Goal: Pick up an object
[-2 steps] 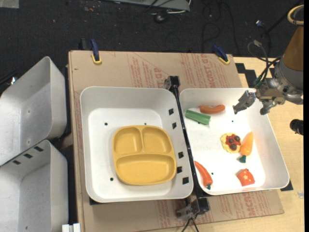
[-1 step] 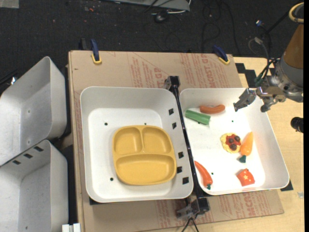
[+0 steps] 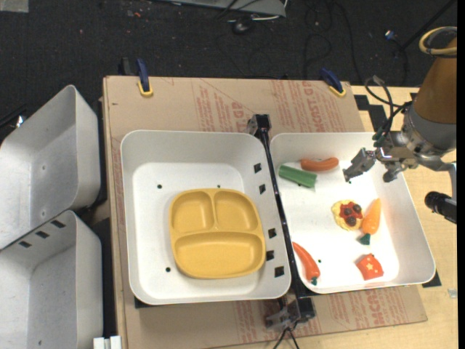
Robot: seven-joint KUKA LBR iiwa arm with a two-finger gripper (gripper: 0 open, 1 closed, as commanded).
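The right bin [image 3: 407, 217] holds several toy foods. An orange-red sausage [image 3: 320, 163] and a green block [image 3: 296, 175] lie at its back left. A small pizza piece [image 3: 348, 214] and a carrot [image 3: 371, 217] sit mid-bin, side by side. A red chili [image 3: 306, 261] lies along the front left wall, and a red chunk [image 3: 369, 266] sits at the front right. My gripper [image 3: 374, 167] hovers over the bin's back right, right of the sausage and behind the carrot. It is open, with nothing between its fingers.
The left bin [image 3: 138, 195] carries a yellow divided plate [image 3: 216, 233]. Two spare white tubs [image 3: 43, 195] stand off the board at the far left. Clamps [image 3: 144, 78] hold the cardboard's back edge. Cables trail behind the arm's orange band [image 3: 439, 97].
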